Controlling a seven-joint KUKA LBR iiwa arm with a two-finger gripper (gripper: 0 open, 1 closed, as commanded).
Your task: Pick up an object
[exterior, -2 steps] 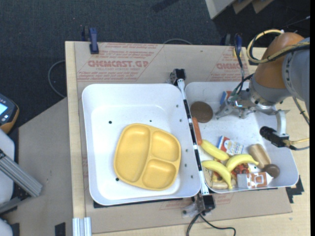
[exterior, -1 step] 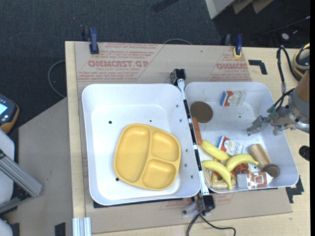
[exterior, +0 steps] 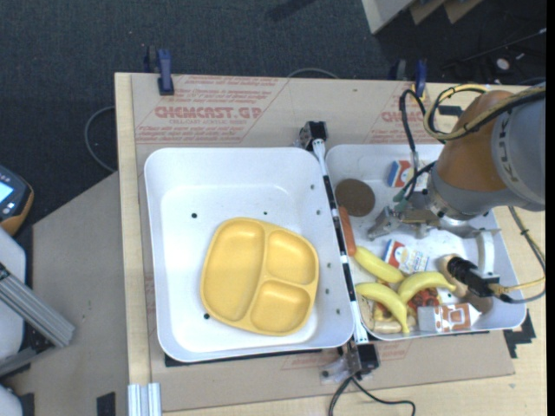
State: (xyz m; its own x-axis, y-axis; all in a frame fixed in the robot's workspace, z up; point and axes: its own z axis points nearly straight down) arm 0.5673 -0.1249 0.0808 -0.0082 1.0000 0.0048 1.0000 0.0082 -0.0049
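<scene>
Your grey two-finger gripper [exterior: 395, 222] sits low in the right white bin [exterior: 512, 319]; whether its fingers are apart or together, you cannot tell. Just near of it: yellow bananas [exterior: 392, 282], small printed packets [exterior: 408, 254]. Far-left of it: brown round disc [exterior: 355, 197]. Left bin [exterior: 173, 232]: yellow three-compartment plastic tray [exterior: 258, 275].

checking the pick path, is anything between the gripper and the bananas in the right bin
Nothing visible blocks it: the gripper hangs over the right bin, and the bananas lie below it in the view, uncovered amid clutter.
</scene>
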